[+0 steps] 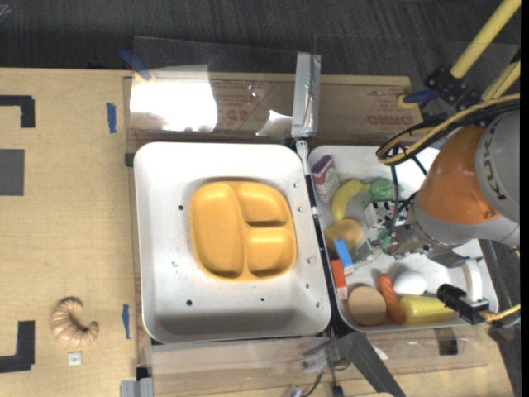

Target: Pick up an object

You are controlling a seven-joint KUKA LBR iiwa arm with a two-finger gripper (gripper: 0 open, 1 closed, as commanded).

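The right bin holds several small items: a yellow banana, a green piece, a yellow lemon-like lump, a carrot, a white egg, a yellow block, a tan round piece and a small purple-labelled packet. My gripper reaches down into this bin from the right, its tip among the items beside the lemon-like lump. The arm's orange band covers the bin's right part.
The left bin holds a yellow divided plate. An orange and blue marker lies along the wall between the bins. A tan croissant-shaped toy lies on the bench at the lower left. Cables loop above the arm.
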